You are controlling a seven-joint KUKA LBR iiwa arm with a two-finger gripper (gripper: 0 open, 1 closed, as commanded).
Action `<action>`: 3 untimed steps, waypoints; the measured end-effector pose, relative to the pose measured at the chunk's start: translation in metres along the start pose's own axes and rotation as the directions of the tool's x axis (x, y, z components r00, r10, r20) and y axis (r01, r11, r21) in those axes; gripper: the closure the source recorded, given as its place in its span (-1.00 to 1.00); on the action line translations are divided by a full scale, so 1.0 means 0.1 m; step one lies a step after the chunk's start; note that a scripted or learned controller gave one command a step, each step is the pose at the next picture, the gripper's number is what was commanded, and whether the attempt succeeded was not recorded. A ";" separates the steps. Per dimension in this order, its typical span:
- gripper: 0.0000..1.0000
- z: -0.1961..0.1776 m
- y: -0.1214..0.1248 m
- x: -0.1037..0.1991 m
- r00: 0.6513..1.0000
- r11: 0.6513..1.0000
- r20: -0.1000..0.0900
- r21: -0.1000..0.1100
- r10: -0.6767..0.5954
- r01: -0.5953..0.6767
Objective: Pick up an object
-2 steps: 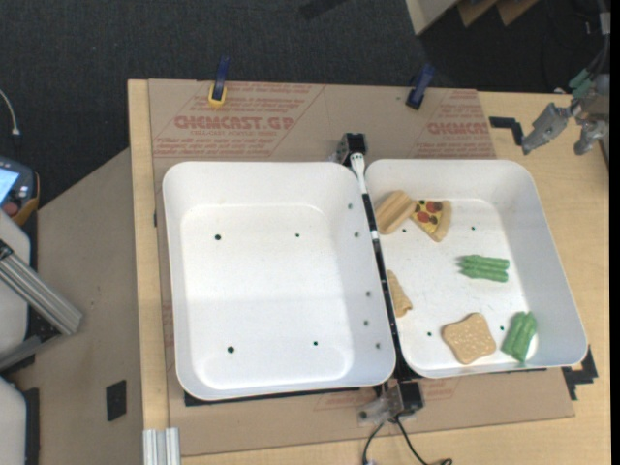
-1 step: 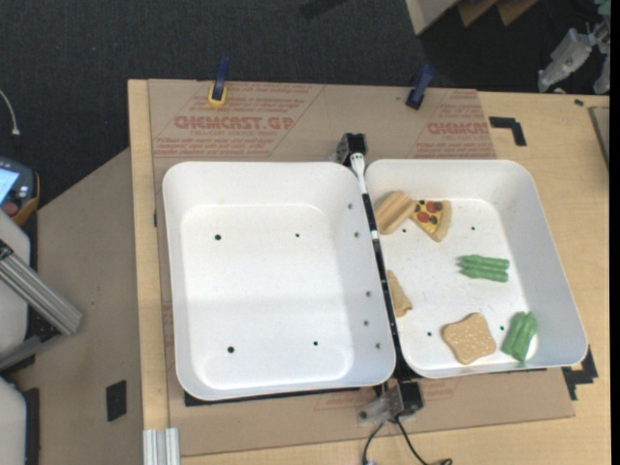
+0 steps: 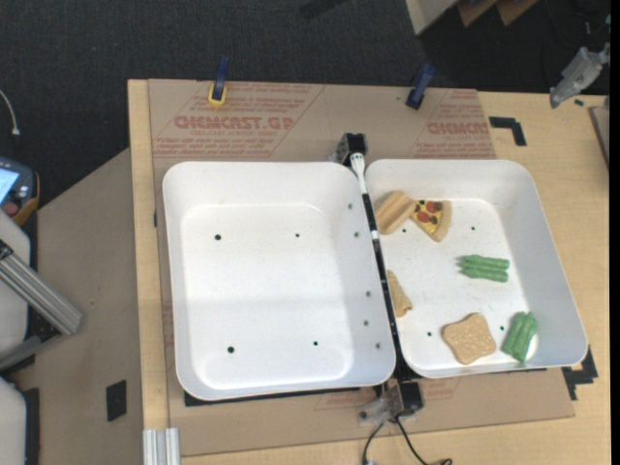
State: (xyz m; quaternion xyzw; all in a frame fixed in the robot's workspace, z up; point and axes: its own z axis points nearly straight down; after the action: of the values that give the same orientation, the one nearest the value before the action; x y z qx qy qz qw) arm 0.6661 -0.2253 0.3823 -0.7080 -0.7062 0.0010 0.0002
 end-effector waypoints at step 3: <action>1.00 -1.57 -0.05 0.96 1.000 1.000 0.001 -0.012 -0.006 0.006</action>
State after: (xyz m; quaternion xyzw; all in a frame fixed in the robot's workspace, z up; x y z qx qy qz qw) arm 0.6613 -0.1288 0.5390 -0.7057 -0.7085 -0.0027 -0.0043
